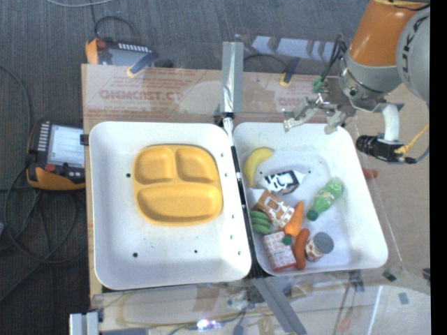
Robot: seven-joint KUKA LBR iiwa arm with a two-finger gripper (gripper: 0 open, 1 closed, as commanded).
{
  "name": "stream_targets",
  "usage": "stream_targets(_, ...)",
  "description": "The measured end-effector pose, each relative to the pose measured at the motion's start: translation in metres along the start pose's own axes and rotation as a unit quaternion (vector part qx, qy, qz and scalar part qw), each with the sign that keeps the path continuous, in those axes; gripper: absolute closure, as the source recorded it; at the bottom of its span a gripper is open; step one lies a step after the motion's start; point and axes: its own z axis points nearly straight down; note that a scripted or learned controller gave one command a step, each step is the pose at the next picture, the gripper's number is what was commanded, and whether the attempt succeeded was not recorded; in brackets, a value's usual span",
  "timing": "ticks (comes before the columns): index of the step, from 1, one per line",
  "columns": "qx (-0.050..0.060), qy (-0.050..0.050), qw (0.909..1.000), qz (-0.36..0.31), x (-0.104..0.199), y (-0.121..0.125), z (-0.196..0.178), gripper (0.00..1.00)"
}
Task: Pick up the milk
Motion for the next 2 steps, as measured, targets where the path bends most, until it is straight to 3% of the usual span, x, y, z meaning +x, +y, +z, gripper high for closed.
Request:
stream_targets(1,0.0,0.0,0.9976,-0.069,0.017,-0.013,0.111,0.0)
stream_targets(2,-0.015,-0.003,0.9956,-0.092,0.001,-0.049,0.146,0.0)
